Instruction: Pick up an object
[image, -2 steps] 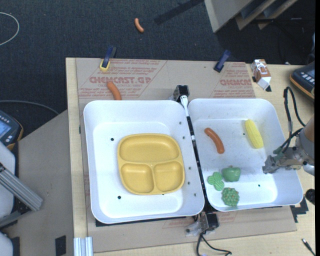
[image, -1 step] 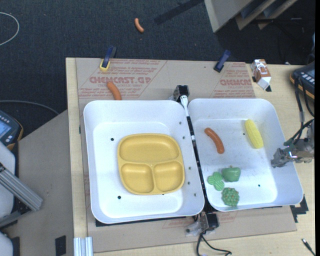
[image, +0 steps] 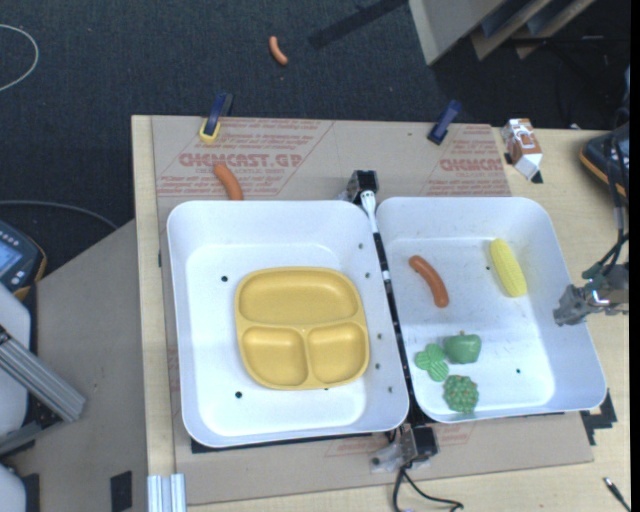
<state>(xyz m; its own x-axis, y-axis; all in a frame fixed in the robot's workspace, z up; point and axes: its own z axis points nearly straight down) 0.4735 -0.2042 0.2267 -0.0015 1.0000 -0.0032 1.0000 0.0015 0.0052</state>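
Observation:
The right bin holds several toy foods. An orange-red sausage lies near its left wall and a yellow corn cob sits toward the back right. At the front are a green pepper, a flat green leafy piece and a broccoli floret. My gripper is a small grey shape at the bin's right rim, right of the corn and apart from every object. Nothing shows in it.
The left bin carries a yellow divided plate. A second sausage lies on the board behind the left bin. Clamps stand at the board's back edge, with a small box at back right.

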